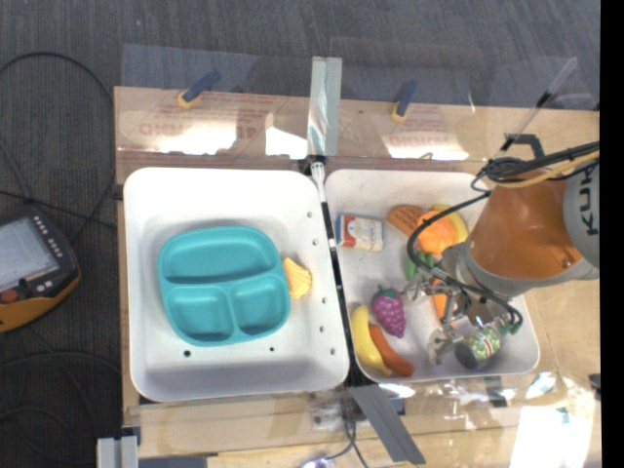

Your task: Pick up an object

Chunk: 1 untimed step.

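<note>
The right bin [532, 357] holds several toy foods: a white carton [359, 232], a brown bread-like piece [406, 218], an orange fruit [446, 233], purple grapes [388, 311], a yellow banana [361, 343] and a red-orange sausage-like piece [393, 356]. A dark can with a green label [480, 348] lies at the bin's lower right. My gripper [458, 328] hangs low over that corner, just left of and above the can, with a small orange piece [441, 304] beside it. I see nothing clearly gripped.
The left bin [138, 261] holds a teal divided plate [224, 283] and a yellow piece [297, 277] at its right edge. A clear upright panel [325, 105] stands behind the wall between the bins. Cables [526, 164] loop above the wrist.
</note>
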Available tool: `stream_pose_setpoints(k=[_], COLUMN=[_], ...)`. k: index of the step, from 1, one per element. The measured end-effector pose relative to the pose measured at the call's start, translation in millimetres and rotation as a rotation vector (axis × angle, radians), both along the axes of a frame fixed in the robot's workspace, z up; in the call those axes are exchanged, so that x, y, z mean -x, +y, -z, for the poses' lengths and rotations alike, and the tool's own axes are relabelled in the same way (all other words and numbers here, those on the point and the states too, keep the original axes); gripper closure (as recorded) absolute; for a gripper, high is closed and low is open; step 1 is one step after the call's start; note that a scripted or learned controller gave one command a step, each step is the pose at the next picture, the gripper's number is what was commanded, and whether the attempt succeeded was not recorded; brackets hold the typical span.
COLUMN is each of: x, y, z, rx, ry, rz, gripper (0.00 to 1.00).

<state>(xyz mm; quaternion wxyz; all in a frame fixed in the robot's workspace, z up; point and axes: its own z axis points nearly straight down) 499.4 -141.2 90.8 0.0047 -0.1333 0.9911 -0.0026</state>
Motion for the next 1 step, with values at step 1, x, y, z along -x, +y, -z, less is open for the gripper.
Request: stream_pose_setpoints(k=[1], x=[-2.2], y=[0.8], z=[-10.5], rx=[0.004], ry=[-0.004], rz=[-0.002], gripper=[1.00])
